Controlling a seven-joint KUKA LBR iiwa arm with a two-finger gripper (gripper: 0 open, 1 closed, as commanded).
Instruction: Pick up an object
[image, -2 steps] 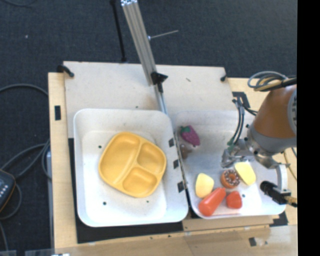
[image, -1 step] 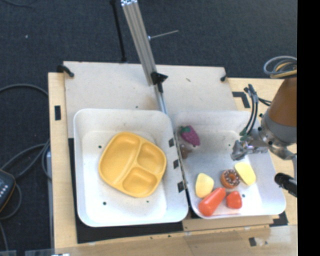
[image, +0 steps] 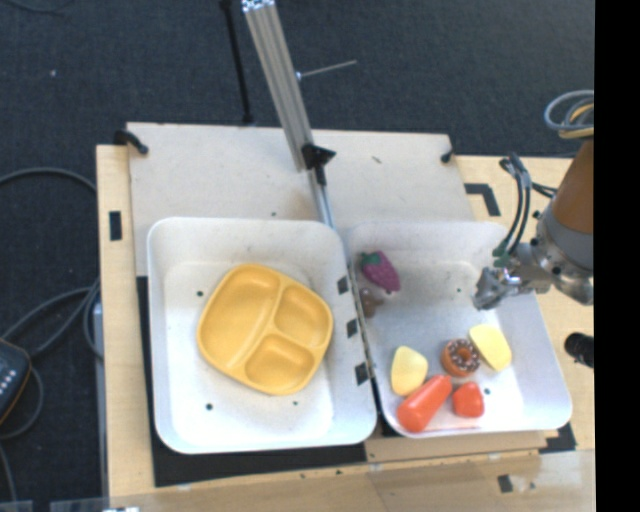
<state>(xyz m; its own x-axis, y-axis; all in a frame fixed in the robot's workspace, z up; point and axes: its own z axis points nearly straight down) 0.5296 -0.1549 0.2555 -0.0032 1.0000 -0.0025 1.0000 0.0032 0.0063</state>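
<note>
The right bin (image: 440, 250) holds a purple toy (image: 379, 271) near its left wall. At its front lie a pale yellow piece (image: 408, 369), an orange-red carrot shape (image: 424, 402), a small red piece (image: 468, 400), a brown doughnut (image: 461, 356) and a yellow wedge (image: 491, 345). My gripper (image: 490, 290) hangs over the right side of this bin, just behind the yellow wedge and the doughnut. Nothing shows between its tips.
The left bin (image: 180, 250) holds a yellow divided plate (image: 265, 327). A slanted metal post (image: 285, 90) rises behind the bins and meets the bench near their shared wall. Cables (image: 520, 200) trail beside the arm at the right.
</note>
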